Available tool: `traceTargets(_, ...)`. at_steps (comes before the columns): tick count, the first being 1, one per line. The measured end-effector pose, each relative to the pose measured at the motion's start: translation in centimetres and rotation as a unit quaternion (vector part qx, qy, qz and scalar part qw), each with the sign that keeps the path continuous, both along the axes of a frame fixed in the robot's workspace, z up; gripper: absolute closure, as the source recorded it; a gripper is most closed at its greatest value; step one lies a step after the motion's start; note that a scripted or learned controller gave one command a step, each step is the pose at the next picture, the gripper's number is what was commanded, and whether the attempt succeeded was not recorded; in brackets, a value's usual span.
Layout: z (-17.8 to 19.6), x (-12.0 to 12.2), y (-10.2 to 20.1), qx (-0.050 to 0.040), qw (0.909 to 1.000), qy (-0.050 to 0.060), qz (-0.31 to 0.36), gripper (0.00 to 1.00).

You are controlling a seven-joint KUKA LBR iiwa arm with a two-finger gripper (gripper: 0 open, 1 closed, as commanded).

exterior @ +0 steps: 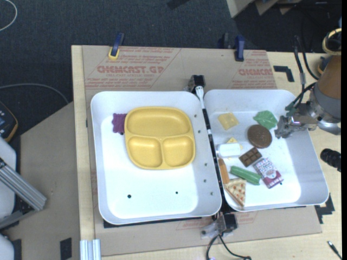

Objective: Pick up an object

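Observation:
The right bin point(300, 169) holds several small toy foods: a pale yellow square point(227, 121), a green leaf point(265, 118), a round brown cookie point(260, 136), a brown chocolate bar point(250, 156), a green pickle point(245, 173), a pizza slice point(236, 191) and a red-and-white packet point(269, 173). My gripper point(288, 127) hangs over the right part of this bin, just right of the cookie and below the leaf. Nothing shows in its grasp.
The left bin point(152, 196) holds a yellow divided plate point(160, 137) with a purple piece point(118, 122) at its left edge. A white-and-yellow block point(230, 147) and an orange stick point(223, 169) lie by the right bin's left wall. Clamps sit at the board's far edge.

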State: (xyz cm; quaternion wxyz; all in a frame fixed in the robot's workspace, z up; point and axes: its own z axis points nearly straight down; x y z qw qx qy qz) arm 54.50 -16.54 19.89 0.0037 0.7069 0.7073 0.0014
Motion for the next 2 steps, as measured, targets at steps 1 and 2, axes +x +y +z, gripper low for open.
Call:
traceTargets(1,2.8,0.1,0.0,0.0003,1.0,0.001,0.0,1.0)
traceTargets(2,1.9,-0.1,6.1,0.0035,1.0,0.005,0.003,1.0)
